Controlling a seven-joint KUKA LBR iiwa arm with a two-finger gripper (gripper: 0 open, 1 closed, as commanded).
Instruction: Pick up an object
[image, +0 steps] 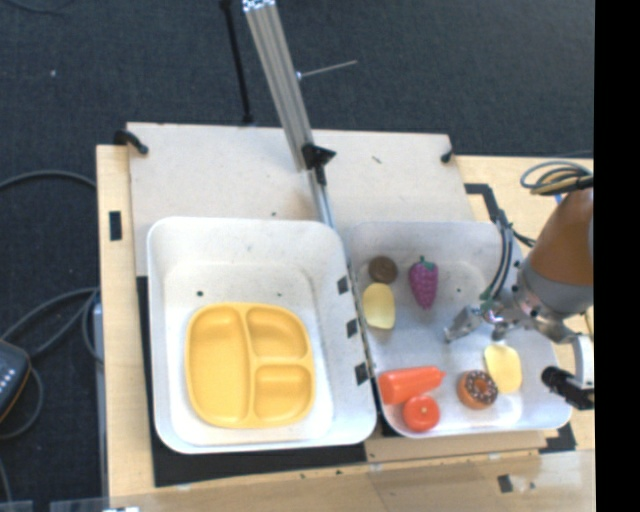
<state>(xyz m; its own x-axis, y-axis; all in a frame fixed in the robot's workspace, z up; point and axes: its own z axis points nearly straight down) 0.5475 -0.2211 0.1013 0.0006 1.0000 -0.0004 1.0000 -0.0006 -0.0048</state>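
Note:
The right bin (455, 250) holds several toy foods. A brown round piece (382, 268) and a purple berry (425, 282) lie near its back. Below the brown piece is a pale yellow piece (378, 306). Along the front edge sit an orange carrot (410, 381), a red tomato (421, 412), a chocolate donut (478, 389) and a yellow piece (503, 367). My gripper (470, 323) hangs low over the bin's right half, just above the yellow piece and to the right of the berry. No object shows in it.
The left bin (180, 250) holds a yellow three-compartment plate (250, 362). A metal pole (285, 90) slants up from the back of the bench between the bins. My arm's orange band (565, 240) is at the right edge.

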